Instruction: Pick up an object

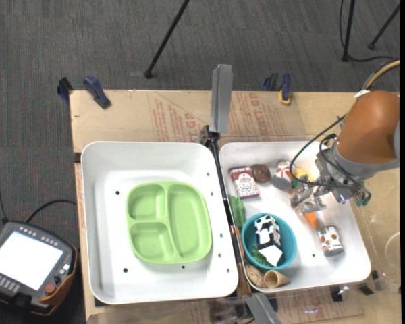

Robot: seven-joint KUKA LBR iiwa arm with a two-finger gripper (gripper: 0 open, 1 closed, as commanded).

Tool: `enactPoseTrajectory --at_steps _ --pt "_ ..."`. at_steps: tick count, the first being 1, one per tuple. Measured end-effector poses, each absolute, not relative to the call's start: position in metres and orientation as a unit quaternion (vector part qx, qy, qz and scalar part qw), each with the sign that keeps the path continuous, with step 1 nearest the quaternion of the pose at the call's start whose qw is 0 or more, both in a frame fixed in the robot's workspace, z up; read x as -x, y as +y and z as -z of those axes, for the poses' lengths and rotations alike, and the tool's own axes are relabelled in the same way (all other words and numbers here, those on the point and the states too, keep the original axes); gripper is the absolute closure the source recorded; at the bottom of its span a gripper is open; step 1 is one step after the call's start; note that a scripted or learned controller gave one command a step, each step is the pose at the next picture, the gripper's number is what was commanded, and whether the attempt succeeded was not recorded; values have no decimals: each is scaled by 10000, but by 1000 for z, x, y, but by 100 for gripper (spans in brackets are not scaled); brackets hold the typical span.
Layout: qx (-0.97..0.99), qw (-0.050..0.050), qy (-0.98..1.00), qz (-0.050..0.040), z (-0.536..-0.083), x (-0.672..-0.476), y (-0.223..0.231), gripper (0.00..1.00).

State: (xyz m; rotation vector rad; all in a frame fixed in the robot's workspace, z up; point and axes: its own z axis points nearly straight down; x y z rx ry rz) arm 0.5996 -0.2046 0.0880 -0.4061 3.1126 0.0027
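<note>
Right of centre, the gripper point(309, 200) hangs low in the right bin point(356, 258) — whether its fingers grip anything I cannot tell — beside an orange piece point(311, 219) and a can point(330, 240).

There is one camera, fixed high above the bench point(182, 117), and it looks down at a slant. It takes in both bins: the left bin point(98, 181) and the right bin point(351, 262) lie side by side in the middle. The far part shows dark floor with stand legs. The arm point(368, 130) enters from the right. The camera stands rather far, so small things look little.
</note>
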Motion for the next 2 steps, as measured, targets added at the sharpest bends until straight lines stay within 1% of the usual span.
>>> enactPoseTrajectory --at_steps 1,2 --pt "1293 -20 9916 -19 -87 -598 -205 0" --pt "1294 16 9916 -18 -98 -600 -204 100"
